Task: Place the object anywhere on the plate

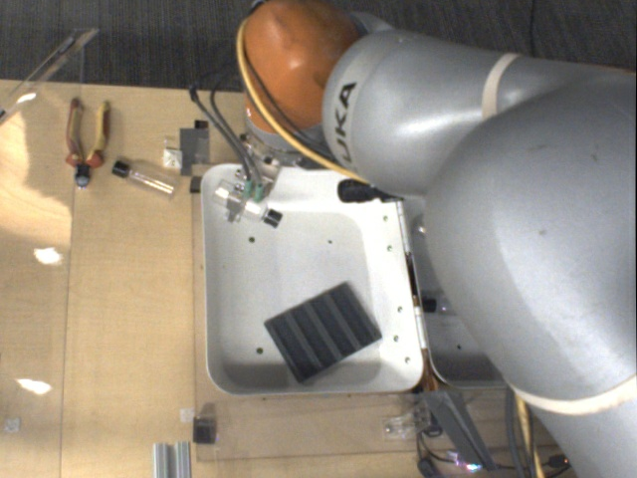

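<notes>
End effector [245, 195] seemingly above bin [299, 257] corner

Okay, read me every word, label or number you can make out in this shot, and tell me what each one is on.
"UKA": dark letters on the grey arm, just below its orange band; the start of the brand name is cut off by the curve of the casing.
Nothing else is readable: the dark ridged plate in the white bin and the tools on the bench show no legible text.

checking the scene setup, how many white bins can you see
2: the left bin holds a dark ribbed block; the right bin is mostly covered by the arm, which could hide more.
</notes>
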`<state>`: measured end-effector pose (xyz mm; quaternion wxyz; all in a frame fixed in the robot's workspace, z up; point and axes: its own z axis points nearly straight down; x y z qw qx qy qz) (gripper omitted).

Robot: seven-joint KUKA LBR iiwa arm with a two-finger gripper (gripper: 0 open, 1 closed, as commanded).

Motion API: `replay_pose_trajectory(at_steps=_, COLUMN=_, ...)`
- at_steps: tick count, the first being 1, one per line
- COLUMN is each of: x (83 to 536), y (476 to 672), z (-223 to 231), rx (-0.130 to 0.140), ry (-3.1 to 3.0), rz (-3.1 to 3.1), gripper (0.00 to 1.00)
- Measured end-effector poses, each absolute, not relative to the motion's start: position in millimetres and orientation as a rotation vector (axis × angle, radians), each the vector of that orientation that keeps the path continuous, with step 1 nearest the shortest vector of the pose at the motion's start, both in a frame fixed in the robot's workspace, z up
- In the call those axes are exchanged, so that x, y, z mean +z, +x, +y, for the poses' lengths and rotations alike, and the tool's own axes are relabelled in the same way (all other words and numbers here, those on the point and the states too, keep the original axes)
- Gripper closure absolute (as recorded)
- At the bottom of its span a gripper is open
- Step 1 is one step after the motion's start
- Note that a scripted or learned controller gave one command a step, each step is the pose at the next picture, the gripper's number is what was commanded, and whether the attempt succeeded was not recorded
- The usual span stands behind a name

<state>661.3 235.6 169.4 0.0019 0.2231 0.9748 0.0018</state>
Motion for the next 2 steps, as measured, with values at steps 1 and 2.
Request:
replay_pose_trajectory(at_steps=1, x=186, y=661.8, z=236, rx=0.009, ry=0.740, rz=3.047, gripper=1.00)
replay_pose_trajectory(at_steps=2, x=203, y=659.7, z=236, rx=0.007, ry=0.678, rz=3.061, gripper=1.00)
